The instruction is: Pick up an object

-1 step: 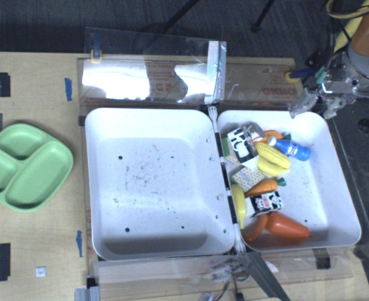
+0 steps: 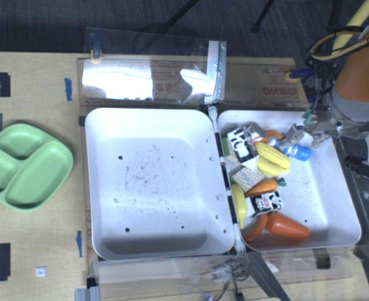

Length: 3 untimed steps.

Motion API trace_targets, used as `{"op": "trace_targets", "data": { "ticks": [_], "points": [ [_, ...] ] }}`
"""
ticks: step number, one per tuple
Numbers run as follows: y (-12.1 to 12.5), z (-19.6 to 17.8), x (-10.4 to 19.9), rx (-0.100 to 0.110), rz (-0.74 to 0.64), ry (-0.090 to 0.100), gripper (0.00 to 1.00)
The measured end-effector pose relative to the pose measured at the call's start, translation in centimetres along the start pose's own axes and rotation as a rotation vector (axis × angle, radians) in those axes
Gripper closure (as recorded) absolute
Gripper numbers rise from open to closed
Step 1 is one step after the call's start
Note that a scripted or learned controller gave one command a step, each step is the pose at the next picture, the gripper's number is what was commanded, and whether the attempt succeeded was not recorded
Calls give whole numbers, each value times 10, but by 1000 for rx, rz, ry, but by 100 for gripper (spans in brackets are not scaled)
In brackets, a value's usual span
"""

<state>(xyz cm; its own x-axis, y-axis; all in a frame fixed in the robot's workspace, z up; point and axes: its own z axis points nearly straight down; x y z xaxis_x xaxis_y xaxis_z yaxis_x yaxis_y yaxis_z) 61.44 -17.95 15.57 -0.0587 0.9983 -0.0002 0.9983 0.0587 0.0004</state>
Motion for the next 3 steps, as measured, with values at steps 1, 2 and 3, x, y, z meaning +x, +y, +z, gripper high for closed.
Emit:
{"op": "trace_targets", "data": {
  "ticks": [1, 2, 3],
  "points": [
    [2, 39, -15, -14, -53, -5, 0],
    [6, 53, -19, -33, -54, -9, 0],
    [24, 67, -2, -8, -191, -4, 0]
  ]
}}
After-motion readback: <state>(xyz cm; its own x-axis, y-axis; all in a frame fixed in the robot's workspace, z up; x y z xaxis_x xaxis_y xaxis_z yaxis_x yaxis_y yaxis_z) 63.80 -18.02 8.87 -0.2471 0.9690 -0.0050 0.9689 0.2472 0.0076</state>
